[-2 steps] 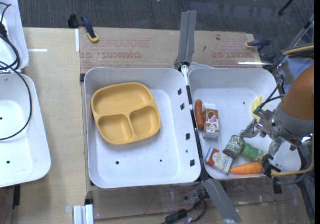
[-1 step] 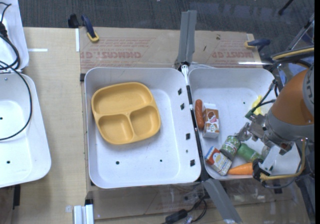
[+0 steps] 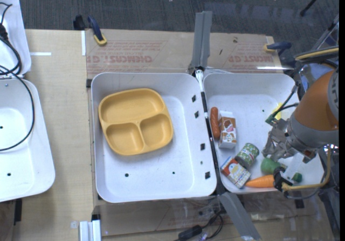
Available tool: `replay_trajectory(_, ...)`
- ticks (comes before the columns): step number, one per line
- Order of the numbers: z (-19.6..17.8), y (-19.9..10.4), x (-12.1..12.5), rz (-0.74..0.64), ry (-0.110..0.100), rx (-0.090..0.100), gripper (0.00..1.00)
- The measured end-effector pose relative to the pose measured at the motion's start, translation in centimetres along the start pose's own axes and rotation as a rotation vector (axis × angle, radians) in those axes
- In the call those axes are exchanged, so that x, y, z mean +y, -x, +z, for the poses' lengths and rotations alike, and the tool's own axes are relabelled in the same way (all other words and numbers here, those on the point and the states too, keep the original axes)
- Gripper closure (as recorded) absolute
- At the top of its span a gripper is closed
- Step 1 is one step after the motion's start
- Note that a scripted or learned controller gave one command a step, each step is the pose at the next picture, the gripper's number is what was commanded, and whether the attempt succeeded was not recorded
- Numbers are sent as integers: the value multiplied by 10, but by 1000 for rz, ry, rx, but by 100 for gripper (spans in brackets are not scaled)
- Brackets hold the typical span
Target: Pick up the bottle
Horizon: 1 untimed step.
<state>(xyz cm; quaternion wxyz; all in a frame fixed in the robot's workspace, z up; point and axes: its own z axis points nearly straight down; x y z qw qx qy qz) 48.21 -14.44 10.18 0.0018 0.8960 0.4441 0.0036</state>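
The claw (image 3: 279,151) hangs low over the right bin (image 3: 245,86), at that bin's near right part, with the grey wrist and orange band of the arm (image 3: 318,108) rising behind it to the right. Whether its fingers stand wide or narrow cannot be told from this slanted view, since the metal parts blur together, and nothing is seen clamped between them.

Just below the claw lies a green rounded object (image 3: 269,166), which is probably the bottle the task names, though its shape is partly hidden and the reading is uncertain. It appears to lie apart from the claw rather than in its grip. The claw's low position here suits a downward grasp on it.

Crowding matters: a carrot (image 3: 260,181) lies just below the green object, a green-labelled can (image 3: 247,155) sits to the claw's left, and a small carton (image 3: 235,172) lies beyond the can. Further left rest a second carton (image 3: 228,131) and a sausage (image 3: 215,122). A yellow divided plate (image 3: 136,121) occupies the left bin (image 3: 108,180), well apart.
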Motion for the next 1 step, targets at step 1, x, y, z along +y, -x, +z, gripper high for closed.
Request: replay_trajectory(1,-1,0,1,0,2,0,0)
